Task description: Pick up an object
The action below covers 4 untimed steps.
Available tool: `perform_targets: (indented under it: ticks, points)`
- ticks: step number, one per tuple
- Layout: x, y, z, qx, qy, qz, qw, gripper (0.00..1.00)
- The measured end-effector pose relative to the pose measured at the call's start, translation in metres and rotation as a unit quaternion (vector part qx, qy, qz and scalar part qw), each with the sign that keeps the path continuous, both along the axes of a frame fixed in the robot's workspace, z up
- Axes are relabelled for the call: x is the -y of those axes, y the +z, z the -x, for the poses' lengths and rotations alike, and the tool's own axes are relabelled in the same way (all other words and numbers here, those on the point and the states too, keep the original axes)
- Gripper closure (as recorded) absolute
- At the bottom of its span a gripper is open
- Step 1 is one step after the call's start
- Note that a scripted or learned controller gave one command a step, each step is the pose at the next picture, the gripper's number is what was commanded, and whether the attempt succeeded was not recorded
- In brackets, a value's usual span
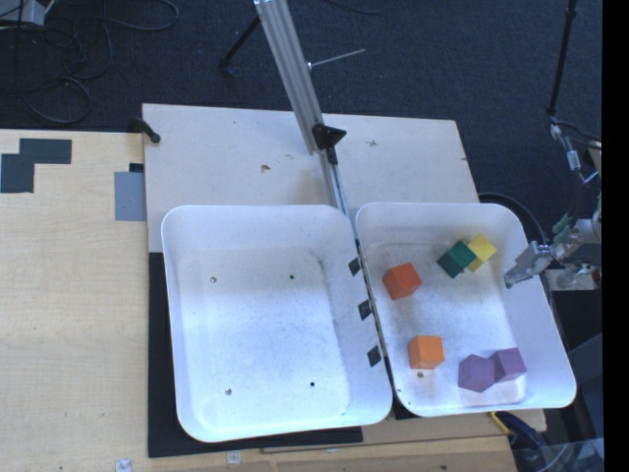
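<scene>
two white bins: the left bin (256, 323) and the right bin (536, 313). the gripper (531, 262) sits at the right bin's outer rim; i cannot tell its state. inward of it lie six blocks: two purple (491, 369), two orange (401, 281), one green (456, 259) touching one yellow (481, 250). no writing is readable.

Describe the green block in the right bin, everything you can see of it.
The green block is a small dark green cube with a matte, foam-like look, turned at an angle to the bin's walls so its corners point outward. It sits in the far part of the right bin, resting on the white floor. Its right side presses against a yellow block. An orange-red block lies apart to its left. Nothing grips it.
</scene>
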<state>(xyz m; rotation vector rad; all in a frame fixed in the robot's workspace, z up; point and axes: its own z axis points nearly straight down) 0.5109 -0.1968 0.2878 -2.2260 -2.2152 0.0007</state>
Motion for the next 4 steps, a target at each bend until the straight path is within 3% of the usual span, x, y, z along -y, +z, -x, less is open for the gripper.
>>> perform_targets:
  ticks: [1,2,4]
  points:
    - [-0.009,-0.124,-0.038,-0.004,0.004,-0.0015,1.0,0.0]
    - [-0.065,-0.173,-0.016,-0.004,0.005,-0.0025,1.0,0.0]
    - [-0.06,-0.17,-0.018,0.0,-0.001,0.0001,1.0,0.0]
